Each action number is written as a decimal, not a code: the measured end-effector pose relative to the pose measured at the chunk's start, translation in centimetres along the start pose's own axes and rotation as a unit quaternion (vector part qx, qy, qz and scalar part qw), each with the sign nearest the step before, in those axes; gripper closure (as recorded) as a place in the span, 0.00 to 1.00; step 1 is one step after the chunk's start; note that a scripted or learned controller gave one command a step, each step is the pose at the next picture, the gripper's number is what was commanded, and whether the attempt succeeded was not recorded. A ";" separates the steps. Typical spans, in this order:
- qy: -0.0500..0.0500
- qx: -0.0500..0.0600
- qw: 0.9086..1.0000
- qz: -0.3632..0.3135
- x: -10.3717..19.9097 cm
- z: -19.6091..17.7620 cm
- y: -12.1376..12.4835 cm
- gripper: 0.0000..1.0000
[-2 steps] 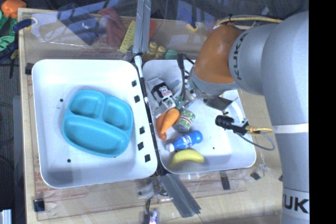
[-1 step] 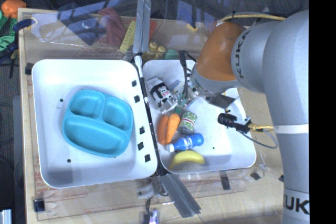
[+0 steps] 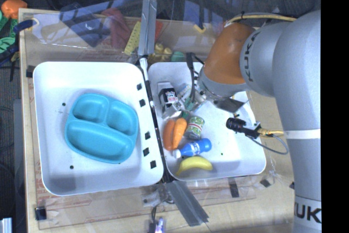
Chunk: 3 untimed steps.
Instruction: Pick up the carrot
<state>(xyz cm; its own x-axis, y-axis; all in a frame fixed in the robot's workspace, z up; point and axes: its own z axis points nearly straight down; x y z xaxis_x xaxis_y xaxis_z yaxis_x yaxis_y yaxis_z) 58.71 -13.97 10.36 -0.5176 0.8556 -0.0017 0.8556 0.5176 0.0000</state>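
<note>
The orange carrot point(image 3: 174, 133) lies in the right bin point(image 3: 248, 158), close to its left wall, pointing toward the front. My gripper point(image 3: 175, 100) is low in the same bin, just behind the carrot's far end and reaching in from under the orange wrist band point(image 3: 229, 57). Nothing shows held in it. A green-labelled can point(image 3: 194, 126) touches the carrot's right side.
A blue bottle with a white cap point(image 3: 194, 148) and a yellow banana point(image 3: 194, 163) lie in front of the carrot. The left bin point(image 3: 49, 172) holds a blue divided plate point(image 3: 102, 127). The arm's body covers the right bin's back right. A black cable plug point(image 3: 240, 126) hangs over that bin.
</note>
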 end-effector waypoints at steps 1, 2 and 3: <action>-0.017 -0.002 0.988 -0.155 3.8 0.3 -2.5 0.00; -0.011 -0.002 0.987 -0.158 4.2 -0.5 -2.2 1.00; -0.001 -0.001 0.999 -0.041 -3.8 -4.1 3.6 1.00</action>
<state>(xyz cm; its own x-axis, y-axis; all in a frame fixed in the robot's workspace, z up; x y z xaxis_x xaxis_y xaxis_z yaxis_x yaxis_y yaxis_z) 63.78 -15.36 14.45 -0.5856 0.8106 -0.0042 0.8106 0.5856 0.0024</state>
